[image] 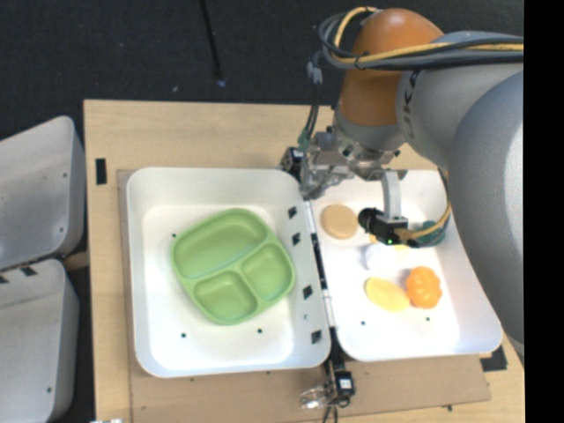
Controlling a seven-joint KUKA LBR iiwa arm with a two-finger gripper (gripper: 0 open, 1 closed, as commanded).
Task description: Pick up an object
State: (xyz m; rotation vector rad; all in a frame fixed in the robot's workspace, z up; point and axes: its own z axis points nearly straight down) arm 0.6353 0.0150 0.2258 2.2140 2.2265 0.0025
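Observation:
In the right bin (pixel 458 324) lie a tan round disc (pixel 339 222), a yellow oval piece (pixel 386 293), an orange lumpy piece (pixel 424 286) and a small white piece (pixel 376 256). My gripper (pixel 317 179) hangs over the far left corner of that bin, close to the wall shared by the two bins. It sits just up and left of the tan disc. The arm's orange band (pixel 388 60) and grey body cover the bin's far side.
A green three-compartment plate (pixel 233 264) lies in the middle of the left bin (pixel 159 342). The wooden bench (pixel 110 236) borders both bins. White panels (pixel 35 201) stand off the bench's left edge.

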